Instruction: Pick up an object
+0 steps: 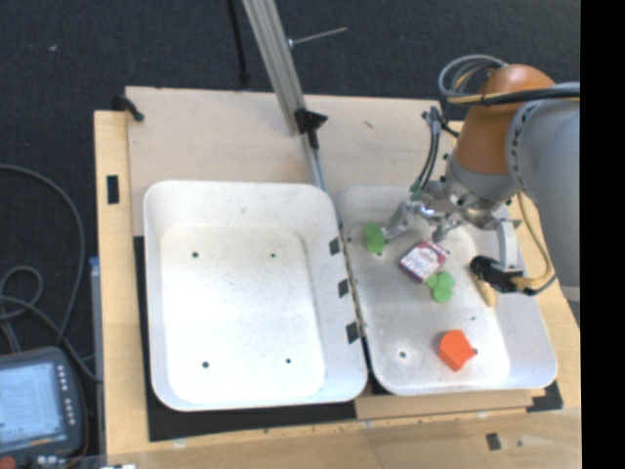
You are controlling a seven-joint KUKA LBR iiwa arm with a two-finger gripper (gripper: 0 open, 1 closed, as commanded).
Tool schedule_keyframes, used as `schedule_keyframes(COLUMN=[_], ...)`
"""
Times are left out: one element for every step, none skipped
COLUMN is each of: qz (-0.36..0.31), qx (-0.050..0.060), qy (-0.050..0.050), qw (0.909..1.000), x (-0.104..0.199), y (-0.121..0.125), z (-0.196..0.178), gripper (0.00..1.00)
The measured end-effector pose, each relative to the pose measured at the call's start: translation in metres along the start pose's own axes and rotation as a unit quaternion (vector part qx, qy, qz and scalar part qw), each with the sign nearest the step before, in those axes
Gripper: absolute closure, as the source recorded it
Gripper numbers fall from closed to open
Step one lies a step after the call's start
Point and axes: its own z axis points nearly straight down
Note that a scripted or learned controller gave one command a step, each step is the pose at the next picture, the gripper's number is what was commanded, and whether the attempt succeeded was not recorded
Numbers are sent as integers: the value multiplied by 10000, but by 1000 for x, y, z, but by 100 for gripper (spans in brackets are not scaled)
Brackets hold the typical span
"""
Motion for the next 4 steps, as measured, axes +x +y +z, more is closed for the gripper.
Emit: schedule_keyframes(qz=[13,17,18,6], qx=[-58,-87,-59,-49], qy=[-28,-26,-7,-2], qw=[10000,10000,10000,10000], x=[-3,-4,-11,-13], y=[3,4,7,8], z=[23,9,-55,-91], gripper=[0,100,100,100])
